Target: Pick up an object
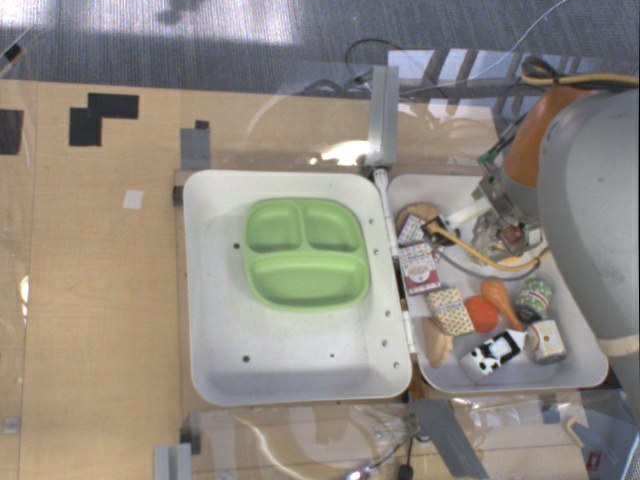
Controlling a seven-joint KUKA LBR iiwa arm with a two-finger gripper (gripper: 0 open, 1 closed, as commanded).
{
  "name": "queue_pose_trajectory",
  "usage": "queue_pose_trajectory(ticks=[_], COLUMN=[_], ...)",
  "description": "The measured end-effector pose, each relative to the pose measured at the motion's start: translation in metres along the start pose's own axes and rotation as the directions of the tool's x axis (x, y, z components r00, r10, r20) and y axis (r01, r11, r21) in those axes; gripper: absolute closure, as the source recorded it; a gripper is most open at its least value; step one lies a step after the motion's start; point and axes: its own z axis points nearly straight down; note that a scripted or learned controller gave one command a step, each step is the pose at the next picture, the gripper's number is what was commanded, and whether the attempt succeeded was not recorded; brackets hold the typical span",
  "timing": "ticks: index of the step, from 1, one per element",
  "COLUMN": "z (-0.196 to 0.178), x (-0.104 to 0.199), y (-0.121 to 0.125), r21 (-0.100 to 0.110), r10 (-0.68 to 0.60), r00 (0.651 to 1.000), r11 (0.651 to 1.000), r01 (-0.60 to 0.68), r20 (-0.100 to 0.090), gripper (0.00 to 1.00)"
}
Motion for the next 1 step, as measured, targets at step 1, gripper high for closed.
queue_pose_trajectory(ticks=[1], z=[0.0013], x=[0.0280], y=[0.0174], r21=[0.002], r10=[0.152], r00=[0.988], r11=[0.988], r01=[-0.152], r20=[0.000], gripper=[1.00])
